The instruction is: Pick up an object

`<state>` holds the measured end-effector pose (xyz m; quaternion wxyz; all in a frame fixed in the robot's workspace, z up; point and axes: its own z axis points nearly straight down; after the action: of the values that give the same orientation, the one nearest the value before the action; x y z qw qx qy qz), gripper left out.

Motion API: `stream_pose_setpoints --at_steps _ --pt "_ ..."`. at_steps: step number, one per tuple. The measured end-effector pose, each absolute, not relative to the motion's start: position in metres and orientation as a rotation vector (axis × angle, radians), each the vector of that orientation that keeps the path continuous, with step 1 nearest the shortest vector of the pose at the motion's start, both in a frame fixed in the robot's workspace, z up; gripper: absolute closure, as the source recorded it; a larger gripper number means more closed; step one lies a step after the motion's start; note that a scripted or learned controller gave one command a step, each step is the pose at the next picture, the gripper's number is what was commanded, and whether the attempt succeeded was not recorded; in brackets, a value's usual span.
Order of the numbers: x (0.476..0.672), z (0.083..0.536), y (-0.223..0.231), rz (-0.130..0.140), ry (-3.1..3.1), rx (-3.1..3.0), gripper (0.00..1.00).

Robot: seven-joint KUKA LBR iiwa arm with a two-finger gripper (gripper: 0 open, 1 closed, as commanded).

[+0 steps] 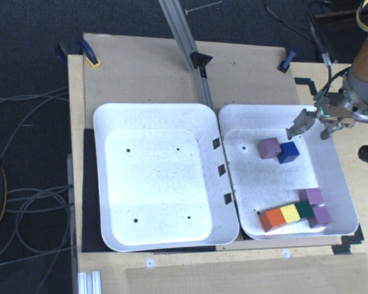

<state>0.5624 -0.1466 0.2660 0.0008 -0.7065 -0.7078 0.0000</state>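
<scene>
The gripper [312, 127] is seen at the three o'clock side of the view, above the upper right corner of the right bin [331, 164]. Its two fingers are spread apart, one slanting down toward eight o'clock and the other pointing down at the bin's right rim; nothing is seen between them. Most of the arm is cut off by the right edge of the view, so only the wrist and a tangle of cables are made out.

Just at seven o'clock from the left fingertip, a blue cube [289, 152] is found on the bin floor, touching a purple cube [269, 147] at its nine o'clock side. Whether the fingertip touches the blue cube cannot be told.

Toward six o'clock, near the bin's lower rim, a row of blocks is laid: orange [272, 218], yellow [289, 213] and green [304, 210], touching one another. Two purple blocks [317, 204] are set against the green end, one partly hidden behind the other.

At nine o'clock the left bin [110, 121] is seen, its floor marked by small dark dots.
</scene>
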Motion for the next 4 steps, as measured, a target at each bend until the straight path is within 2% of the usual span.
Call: stream_pose_setpoints --at_steps 1,3,4 --pt "0.562 0.266 -0.147 -0.001 -2.222 -2.22 0.0" --pt "0.558 0.14 -0.148 0.006 -2.216 -2.216 0.0" --pt "0.557 0.097 -0.147 0.004 -2.218 -2.217 0.0"
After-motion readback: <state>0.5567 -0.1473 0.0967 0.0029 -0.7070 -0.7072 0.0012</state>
